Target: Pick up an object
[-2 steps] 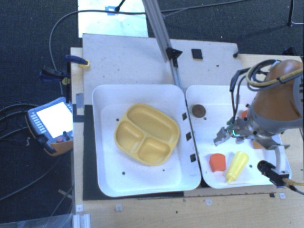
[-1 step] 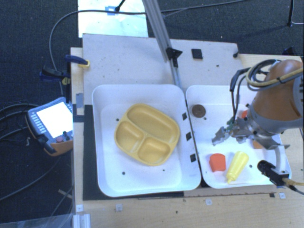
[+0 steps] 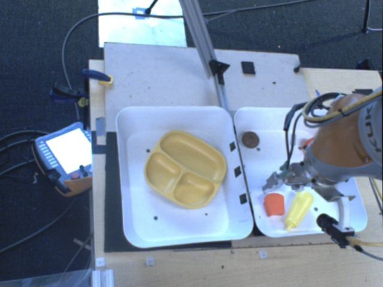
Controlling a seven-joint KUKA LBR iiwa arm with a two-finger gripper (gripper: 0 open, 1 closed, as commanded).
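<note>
The gripper point(image 3: 281, 181) is positioned in the right bin point(image 3: 263, 227); whether it is open cannot be told. An orange block point(image 3: 274, 205) is located just below, a yellow bottle point(image 3: 298, 210) beside it.

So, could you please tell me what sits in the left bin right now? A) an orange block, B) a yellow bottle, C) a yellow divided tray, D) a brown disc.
C: the yellow divided tray lies alone in the left bin, while the yellow bottle, orange block and brown disc all lie in the right bin.
</note>
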